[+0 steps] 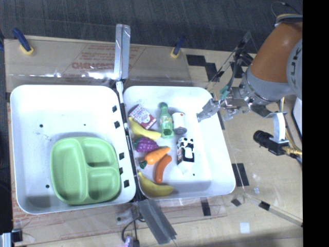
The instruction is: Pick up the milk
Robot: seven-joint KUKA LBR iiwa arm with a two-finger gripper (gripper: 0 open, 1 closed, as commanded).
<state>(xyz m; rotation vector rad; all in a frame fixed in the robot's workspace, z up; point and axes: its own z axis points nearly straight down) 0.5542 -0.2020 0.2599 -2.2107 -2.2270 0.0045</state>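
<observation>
**Gripper at the right bin's far-right rim, milk lying in the bin**

Right bin point(218, 176) holds the clutter. Milk carton point(185, 151) — white with black cow patches — lies near the bin's middle, slightly right, apart from the gripper. Just left of it: orange carrot point(156, 156), a sausage point(162, 168), purple grapes point(146, 145). A banana point(154, 188) lies along the near edge, a second banana point(138, 129) by the divider. Farther back: a red-and-white box point(142, 116), a green bottle point(165, 120), a small white can with a red band point(179, 121).

Gripper point(206, 110) sits over the bin's far-right edge, nothing seen between its fingers; whether they are spread or closed, cannot tell from this angle.

Left bin point(25, 138) — one green divided plate point(85, 170), flat, toward the near side.
</observation>
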